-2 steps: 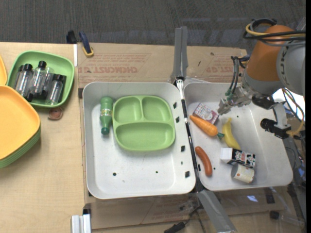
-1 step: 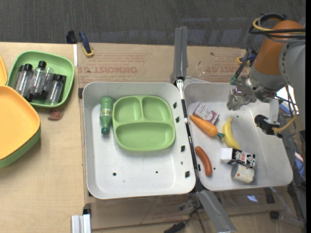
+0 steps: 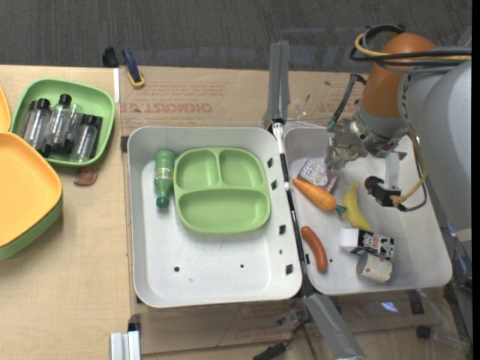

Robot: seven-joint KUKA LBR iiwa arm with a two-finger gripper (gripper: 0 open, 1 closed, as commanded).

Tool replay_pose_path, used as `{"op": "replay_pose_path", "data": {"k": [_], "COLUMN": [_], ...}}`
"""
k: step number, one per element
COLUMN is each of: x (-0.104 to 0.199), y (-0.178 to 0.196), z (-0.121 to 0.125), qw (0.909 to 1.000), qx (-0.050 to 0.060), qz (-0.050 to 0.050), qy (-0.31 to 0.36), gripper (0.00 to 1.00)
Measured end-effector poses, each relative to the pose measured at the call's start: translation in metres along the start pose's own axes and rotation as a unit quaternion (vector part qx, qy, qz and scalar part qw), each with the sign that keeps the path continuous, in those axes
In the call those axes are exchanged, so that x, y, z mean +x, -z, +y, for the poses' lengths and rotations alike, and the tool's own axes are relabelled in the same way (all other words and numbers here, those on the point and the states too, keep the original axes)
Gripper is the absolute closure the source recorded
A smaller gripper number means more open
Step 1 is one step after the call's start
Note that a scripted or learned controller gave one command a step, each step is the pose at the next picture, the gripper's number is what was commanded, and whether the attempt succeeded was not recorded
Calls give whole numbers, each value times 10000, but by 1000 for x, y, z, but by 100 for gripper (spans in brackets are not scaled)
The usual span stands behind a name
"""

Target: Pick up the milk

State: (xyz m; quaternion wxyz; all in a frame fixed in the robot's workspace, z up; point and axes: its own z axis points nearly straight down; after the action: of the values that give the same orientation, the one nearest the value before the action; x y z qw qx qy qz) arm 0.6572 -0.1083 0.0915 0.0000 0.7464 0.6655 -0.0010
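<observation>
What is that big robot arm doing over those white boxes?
The robot arm's gripper hangs over the back of the right bin, near a small pink packet. It is meant to pick up the milk carton, which lies untouched nearer the front of that bin, beside a carrot, a banana and a sausage. The left bin has a green divided plate and a green bottle.

Milk (image 3: 373, 243): small black-white carton, on side, right bin's front
</observation>
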Motion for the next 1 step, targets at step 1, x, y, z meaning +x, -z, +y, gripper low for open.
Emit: {"op": "replay_pose_path", "data": {"k": [1], "x": [47], "y": [100], "z": [-4], "qw": [9999], "qx": [-2], "qz": [-2], "qy": [171], "gripper": [100]}}
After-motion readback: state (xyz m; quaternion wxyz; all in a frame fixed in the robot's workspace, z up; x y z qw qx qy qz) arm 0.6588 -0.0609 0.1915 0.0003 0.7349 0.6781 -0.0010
